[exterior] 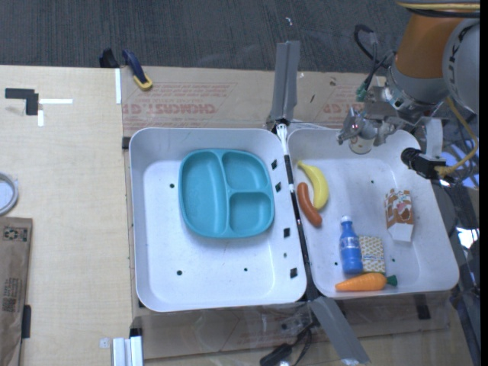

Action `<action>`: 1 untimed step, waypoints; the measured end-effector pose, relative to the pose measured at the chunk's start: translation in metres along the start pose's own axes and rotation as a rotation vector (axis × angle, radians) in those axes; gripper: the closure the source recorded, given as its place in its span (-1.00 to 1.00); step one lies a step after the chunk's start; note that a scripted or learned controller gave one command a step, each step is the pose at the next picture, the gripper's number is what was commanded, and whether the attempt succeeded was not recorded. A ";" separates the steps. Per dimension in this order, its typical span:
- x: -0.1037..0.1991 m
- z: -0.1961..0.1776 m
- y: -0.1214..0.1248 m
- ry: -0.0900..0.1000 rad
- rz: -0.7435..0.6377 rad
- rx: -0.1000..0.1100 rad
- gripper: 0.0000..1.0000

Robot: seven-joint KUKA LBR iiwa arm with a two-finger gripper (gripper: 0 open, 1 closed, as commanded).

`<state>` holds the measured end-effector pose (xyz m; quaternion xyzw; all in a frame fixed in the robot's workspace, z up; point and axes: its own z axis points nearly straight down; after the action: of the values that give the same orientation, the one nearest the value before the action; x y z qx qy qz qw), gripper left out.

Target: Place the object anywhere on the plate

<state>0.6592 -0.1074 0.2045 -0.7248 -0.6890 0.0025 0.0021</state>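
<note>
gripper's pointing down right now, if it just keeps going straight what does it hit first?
Likely the bare white floor at the back of the right bin. The gripper hangs over that corner, with the banana off to its left. Depth is hard to judge.

The divided plate (226, 193) is teal-blue and sits in a white bin (152, 280). In the other white bin (431, 273) lie a yellow banana (316, 184), a reddish-orange sausage (309, 204), a blue bottle (350, 248) with a white label, an orange carrot (364, 282) with a green top, a tan checked packet (373, 253), and a brown-and-white carton (399, 213). The counter (61, 158) is pale wood; the arm (431, 36) is grey with an orange band.
</note>
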 end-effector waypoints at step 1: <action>0.095 0.017 -0.005 -0.001 -0.275 0.000 1.00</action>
<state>0.6591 -0.0120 0.1878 -0.6234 -0.7819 0.0024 0.0023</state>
